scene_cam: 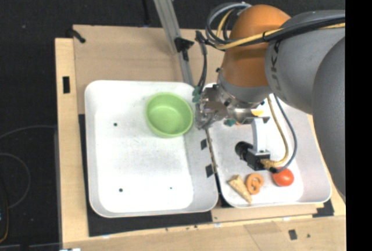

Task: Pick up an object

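Nearest, in the right bin, we see a tan wedge, an orange ring and a small red ball. Farther back, the green bowl sits upright in the far right corner of the left bin, with the gripper just beside its right rim; we cannot tell if it is released or clenched. We judge the bowl the likely target: light, stiff, smooth plastic, best pinched across the thin rim wall, though it may slip or tip.
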You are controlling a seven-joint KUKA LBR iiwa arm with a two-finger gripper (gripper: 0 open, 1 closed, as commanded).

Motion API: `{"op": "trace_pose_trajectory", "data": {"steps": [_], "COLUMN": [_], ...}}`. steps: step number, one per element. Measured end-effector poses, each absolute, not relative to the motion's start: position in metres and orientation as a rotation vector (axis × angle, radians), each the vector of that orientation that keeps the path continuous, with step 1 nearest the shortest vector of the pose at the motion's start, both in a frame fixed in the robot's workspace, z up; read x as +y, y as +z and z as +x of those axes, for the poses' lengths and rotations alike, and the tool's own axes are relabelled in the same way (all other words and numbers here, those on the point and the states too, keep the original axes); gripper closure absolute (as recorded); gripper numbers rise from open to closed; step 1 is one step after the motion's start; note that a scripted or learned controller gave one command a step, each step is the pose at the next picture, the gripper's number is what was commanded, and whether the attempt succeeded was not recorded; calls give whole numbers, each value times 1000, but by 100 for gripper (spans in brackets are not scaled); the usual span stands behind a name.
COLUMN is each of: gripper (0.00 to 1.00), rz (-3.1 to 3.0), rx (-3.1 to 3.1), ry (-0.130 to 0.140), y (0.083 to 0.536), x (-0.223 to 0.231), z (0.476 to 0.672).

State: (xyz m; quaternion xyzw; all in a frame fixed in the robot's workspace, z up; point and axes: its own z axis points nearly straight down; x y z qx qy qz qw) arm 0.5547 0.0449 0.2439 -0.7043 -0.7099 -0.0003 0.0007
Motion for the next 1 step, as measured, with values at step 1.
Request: {"op": "trace_pose_trajectory", "data": {"steps": [1], "gripper": [100], "rz": [-2213], "rx": [-2228], "ry": [0], "y": [235], "x": [90], "z": [536]}}
